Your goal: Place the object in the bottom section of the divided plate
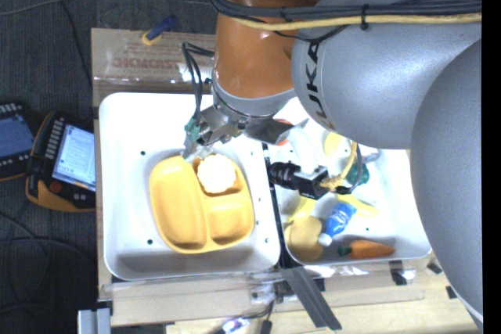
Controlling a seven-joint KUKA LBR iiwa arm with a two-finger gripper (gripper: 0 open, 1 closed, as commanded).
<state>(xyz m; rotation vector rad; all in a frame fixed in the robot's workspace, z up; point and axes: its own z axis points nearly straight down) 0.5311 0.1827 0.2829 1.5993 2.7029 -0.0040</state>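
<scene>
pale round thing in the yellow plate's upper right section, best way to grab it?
Judging by shape, grip the pale round object across its widest middle, coming straight down from above. It looks domed, and the divided plate's rim and dividers sit close around it, hindering a side approach. The gripper sits just above it.

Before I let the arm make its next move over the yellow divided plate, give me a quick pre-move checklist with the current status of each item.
1. Divided plate lies flat inside the left bin: ok.
2. Pale round object is on the plate: ok.
3. Object is in the bottom section: not ok; it lies in the upper right compartment, and the compartment below it has nothing in it.
4. Gripper position: ok, just above the object at the plate's top edge.
5. Grip on the object: cannot tell.
6. Right bin clutter, including the carrot, stays apart from the plate: ok.
</scene>
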